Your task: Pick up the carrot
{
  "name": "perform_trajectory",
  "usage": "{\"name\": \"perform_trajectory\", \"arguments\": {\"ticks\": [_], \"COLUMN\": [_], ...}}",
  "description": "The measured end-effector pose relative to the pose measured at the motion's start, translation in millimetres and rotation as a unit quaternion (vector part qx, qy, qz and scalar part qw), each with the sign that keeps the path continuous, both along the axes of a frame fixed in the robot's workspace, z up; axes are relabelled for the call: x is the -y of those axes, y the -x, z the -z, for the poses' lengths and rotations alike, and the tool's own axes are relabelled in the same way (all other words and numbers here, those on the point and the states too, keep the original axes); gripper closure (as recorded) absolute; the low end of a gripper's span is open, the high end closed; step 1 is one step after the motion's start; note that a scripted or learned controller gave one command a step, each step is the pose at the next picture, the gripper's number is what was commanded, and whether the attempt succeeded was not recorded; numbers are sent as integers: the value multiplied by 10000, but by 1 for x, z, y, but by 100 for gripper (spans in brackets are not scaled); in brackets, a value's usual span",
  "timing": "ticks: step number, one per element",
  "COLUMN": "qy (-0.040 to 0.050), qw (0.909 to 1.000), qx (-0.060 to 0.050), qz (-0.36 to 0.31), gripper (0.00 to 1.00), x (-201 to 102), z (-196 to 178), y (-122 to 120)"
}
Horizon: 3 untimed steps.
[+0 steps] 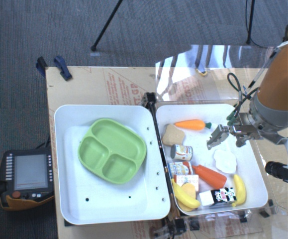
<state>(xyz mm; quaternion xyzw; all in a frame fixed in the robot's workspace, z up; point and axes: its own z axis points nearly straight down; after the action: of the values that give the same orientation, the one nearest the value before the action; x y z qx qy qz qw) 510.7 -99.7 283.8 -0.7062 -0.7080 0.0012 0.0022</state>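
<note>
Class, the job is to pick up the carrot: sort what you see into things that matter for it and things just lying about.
Matters: carrot; gripper; right bin.

Lying about: green plate; bananas; milk carton; cookie; can.

Single robot arm (pixel 275 91): a broad orange band sits above a rounded grey wrist section. Looped black cables (pixel 238 86) run along its side toward the wrist. Beneath, a grey metal two-finger gripper (pixel 228 136) carries angular, dark-edged parts; a small green marking shows near the cable ends.
</note>
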Motion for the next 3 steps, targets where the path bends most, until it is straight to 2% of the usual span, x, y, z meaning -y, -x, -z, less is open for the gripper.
{"name": "perform_trajectory", "arguments": {"ticks": [1, 2, 3], "qy": [7, 19, -2], "qw": [9865, 9682, 9585], "qx": [-15, -82, 19], "qz": [1638, 2501, 2850], "gripper": [0, 0, 0], "x": [23, 7, 11], "z": [42, 185, 194], "y": [-80, -128, -135]}}
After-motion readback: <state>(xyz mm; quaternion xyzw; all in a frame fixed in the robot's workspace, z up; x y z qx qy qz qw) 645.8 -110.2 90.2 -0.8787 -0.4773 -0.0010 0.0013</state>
